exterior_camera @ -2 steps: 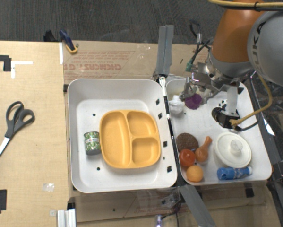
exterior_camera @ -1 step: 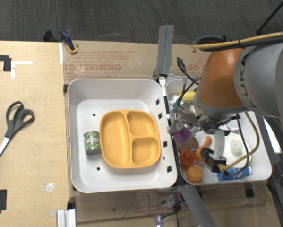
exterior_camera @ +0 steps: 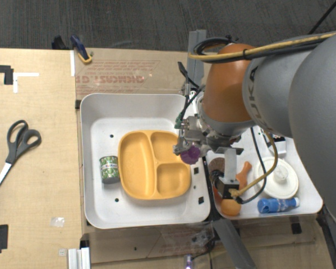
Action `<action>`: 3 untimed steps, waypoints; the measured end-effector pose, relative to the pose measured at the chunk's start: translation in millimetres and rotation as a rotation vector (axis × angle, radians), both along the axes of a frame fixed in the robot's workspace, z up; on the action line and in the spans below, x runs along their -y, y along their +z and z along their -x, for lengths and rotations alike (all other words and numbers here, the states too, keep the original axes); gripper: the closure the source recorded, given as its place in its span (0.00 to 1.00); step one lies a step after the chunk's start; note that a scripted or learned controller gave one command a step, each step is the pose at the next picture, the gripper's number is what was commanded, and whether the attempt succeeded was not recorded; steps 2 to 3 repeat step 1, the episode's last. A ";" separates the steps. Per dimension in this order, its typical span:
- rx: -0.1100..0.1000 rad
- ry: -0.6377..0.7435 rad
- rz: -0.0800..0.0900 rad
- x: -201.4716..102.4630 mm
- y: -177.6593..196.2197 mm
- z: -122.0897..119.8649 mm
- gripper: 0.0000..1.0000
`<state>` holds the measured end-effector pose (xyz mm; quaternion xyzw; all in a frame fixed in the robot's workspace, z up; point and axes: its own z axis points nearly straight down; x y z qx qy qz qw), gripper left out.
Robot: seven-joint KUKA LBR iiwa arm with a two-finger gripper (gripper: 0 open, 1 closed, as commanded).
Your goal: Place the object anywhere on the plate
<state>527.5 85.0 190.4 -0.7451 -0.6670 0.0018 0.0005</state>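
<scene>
A: Where is the purple object [exterior_camera: 190, 154]?

B: At the right rim of the yellow plate [exterior_camera: 148, 167], under the end effector [exterior_camera: 189, 143]. Whether it is gripped, I cannot tell.

A: Advice?

B: Move left over a compartment, then release low. The arm hides the grip.

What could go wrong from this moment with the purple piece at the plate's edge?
The purple object sits under the pincer right at the yellow plate's right rim, so a release here might drop it onto the white bin floor rather than the plate. The arm hides the contact, so the hold itself is uncertain. The green can touches the plate's left side, so a nudged plate could shift it.
</scene>
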 end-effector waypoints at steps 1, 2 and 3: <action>0.000 -0.001 0.000 0.5 0.1 -0.1 0.00; 0.000 -0.001 0.000 0.5 0.1 -0.1 0.00; 0.000 -0.001 0.000 0.5 0.1 -0.1 0.00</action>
